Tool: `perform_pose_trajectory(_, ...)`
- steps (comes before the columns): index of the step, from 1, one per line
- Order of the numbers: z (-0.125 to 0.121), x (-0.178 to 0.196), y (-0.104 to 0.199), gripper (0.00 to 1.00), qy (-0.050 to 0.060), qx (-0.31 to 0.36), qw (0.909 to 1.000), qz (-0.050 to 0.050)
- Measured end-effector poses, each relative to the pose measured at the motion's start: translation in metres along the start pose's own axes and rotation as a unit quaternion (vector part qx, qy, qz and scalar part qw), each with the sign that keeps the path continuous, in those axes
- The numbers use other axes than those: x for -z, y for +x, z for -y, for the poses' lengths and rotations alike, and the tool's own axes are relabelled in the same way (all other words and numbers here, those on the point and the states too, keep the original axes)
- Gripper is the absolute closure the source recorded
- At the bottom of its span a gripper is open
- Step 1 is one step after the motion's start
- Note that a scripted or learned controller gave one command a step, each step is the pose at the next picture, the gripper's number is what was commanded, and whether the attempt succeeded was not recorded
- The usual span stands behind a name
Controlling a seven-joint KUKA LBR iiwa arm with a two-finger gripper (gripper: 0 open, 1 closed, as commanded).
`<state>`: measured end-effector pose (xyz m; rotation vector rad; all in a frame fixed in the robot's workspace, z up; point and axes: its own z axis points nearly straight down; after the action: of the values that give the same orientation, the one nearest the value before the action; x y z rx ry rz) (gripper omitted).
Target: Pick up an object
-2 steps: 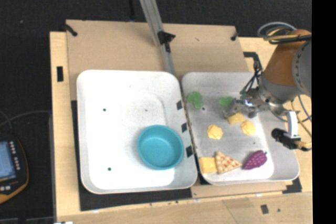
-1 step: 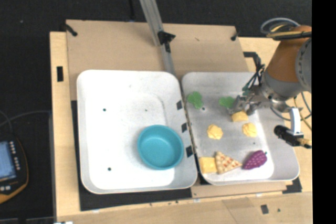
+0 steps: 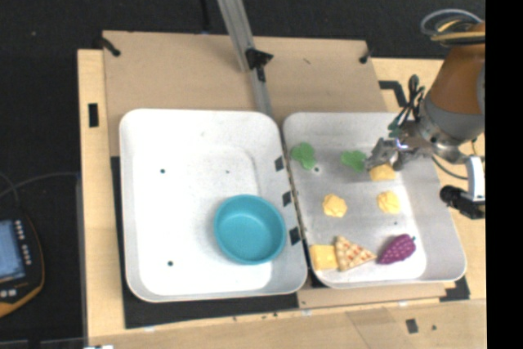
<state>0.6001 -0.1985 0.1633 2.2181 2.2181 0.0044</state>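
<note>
Looking down through the camera view, you have the gripper (image 3: pixel 386 153) low over the upper part of the right bin (image 3: pixel 441 241), reaching in from the right with the orange-banded wrist behind it. Whether it is open or closed you cannot tell from this angle, since its dark tip blurs into the items beneath. Directly under and just below that tip lies a small yellow piece (image 3: pixel 382 172), which looks like the likeliest target, with a green piece (image 3: pixel 353 160) just to its left. Nothing appears lifted: every item seems to rest on the bin floor, so judge the pick as not yet done. Further items wait in the same bin: another green piece (image 3: pixel 303 154) near the left wall, two yellow lumps (image 3: pixel 333 205) and (image 3: pixel 389 201) in the middle, then a yellow block (image 3: pixel 324 257), a pizza slice (image 3: pixel 353 253) and a purple grape bunch (image 3: pixel 396 249) along the near edge. The left bin (image 3: pixel 163 143) holds a blue bowl (image 3: pixel 248 228). What remains is closing, lifting, and confirming the grasp.
</note>
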Motion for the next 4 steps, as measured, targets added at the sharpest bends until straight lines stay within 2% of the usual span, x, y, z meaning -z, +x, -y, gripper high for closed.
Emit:
perform_pose_trajectory(2, -0.002, 0.092, -0.007, 1.00, 0.000, 0.001, 1.0000, 0.001)
perform_pose_trajectory(3, -0.004, 0.083, 0.045, 1.00, 0.002, 0.003, 1.0000, -0.001)
perform_pose_trajectory(4, 0.009, 0.081, 0.089, 1.00, 0.002, 0.003, 1.0000, -0.001)
